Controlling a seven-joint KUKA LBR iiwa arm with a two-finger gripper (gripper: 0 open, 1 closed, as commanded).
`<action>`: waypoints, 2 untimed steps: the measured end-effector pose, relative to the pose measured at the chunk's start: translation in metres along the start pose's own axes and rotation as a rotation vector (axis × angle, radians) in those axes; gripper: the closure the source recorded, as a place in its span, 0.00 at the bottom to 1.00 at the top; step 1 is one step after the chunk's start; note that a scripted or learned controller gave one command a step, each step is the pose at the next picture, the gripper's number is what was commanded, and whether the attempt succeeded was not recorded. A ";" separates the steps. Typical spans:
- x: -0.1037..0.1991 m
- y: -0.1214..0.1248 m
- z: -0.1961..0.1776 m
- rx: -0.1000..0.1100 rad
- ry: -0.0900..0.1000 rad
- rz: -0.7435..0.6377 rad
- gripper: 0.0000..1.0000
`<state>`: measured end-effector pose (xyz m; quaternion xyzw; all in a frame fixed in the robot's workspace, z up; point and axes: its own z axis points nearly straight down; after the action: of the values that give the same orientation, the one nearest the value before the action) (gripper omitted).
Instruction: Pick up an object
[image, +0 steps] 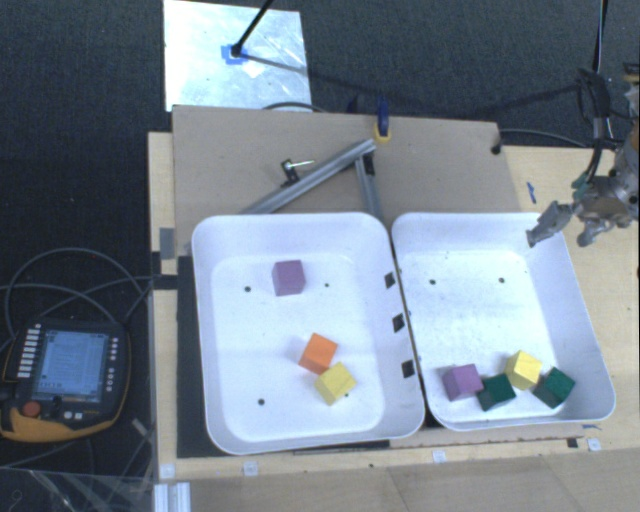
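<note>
My gripper (566, 229) hangs at the far right, above the back right corner of the right bin (480, 240), fingers spread open with nothing between them. The left bin (220, 240) holds a purple cube (288, 277) near its back, an orange cube (318, 352) in the middle and a yellow cube (335, 382) touching the orange one's front corner. Along the right bin's front lie a purple cube (462, 380), a dark green cube (494, 391), a yellow cube (522, 369) and another dark green cube (554, 386), clustered close together.
A metal bar (310, 178) lies slantwise on the brown board behind the left bin. A teach pendant (62, 378) with its cables sits on the floor at the left. Black clips (397, 322) join the two bins along their shared wall.
</note>
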<state>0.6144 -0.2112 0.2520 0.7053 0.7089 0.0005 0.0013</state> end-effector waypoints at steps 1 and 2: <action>0.000 0.000 0.000 0.000 -0.001 0.000 0.00; 0.002 -0.010 0.054 0.005 0.001 0.003 0.00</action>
<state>0.6046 -0.2091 0.1982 0.7062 0.7080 -0.0009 -0.0007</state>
